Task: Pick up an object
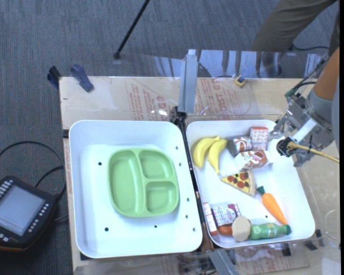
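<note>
- The surface carries two white bins side by side.
- The left bin holds a green divided plate, lying flat near its middle.
- The right bin holds all the loose things that could be picked.
- A pair of bananas lies at the right bin's upper left, near the wall between the bins.
- Right of the bananas is a cluster of three small cartons: a dark carton, a red carton and a white carton, close together.
- A pizza slice lies just below the cartons, with a carrot to its lower right.
- Along the bottom edge lie a red-and-white packet, a pale round lump and a green bottle on its side.
- The pincer hangs over the right bin's upper right corner, near the red carton.
- I cannot tell whether the pincer is apart or together, and nothing can be seen held in it.
- A handheld controller lies on the floor at the left.
</note>
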`<state>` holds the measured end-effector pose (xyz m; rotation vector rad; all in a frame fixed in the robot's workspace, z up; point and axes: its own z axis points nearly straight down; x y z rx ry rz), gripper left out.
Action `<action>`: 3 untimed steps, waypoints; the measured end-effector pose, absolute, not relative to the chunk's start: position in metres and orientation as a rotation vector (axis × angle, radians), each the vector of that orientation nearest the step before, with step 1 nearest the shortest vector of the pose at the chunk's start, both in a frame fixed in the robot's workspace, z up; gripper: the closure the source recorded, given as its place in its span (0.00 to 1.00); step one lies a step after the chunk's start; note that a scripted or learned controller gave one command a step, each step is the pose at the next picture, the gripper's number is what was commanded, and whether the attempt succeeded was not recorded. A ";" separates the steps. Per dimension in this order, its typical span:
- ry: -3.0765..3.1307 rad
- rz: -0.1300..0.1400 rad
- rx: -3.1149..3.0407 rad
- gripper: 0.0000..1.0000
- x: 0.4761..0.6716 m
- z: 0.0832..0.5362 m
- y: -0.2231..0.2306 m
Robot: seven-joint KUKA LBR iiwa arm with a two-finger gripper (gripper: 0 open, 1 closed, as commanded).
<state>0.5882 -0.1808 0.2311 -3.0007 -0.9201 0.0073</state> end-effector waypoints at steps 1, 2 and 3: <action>-1.534 -0.020 -2.753 0.00 0.589 0.114 -0.177; -1.923 0.004 -2.475 0.00 0.478 0.085 -0.177; -1.750 0.005 -2.600 0.00 0.474 0.085 -0.154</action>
